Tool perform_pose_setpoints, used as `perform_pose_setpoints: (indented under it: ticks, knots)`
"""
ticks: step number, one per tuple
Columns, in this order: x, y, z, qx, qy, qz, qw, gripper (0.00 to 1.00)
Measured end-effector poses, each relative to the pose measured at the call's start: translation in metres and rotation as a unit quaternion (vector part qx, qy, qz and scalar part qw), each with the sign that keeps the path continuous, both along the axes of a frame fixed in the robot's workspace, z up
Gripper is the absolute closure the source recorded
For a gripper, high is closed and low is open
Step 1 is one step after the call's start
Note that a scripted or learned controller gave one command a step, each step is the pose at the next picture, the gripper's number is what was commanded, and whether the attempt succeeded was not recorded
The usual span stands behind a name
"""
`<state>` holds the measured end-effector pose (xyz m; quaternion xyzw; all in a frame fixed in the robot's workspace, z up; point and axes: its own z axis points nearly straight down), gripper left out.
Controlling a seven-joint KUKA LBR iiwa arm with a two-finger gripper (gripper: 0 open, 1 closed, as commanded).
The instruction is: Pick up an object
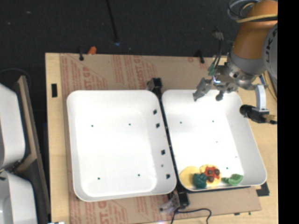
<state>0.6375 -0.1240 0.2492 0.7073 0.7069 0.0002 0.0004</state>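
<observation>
Several small coloured toy pieces [211, 175] cluster at the right shallow white bin's [243, 134] near edge; the empty, spread claw [208, 91] should cross there, descending squarely over one.

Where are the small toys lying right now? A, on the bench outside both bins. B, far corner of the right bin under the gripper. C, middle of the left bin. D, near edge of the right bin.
D: the toys cluster at the right bin's near edge.

White bins [117, 143] (green toy [232, 178])
</observation>
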Motion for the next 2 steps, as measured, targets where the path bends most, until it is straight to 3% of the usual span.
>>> perform_pose_setpoints:
  ticks: [2]
  knots:
    - [-0.132, -0.044, 0.014, -0.0006, 0.0, -0.002, 1.0, 0.0]
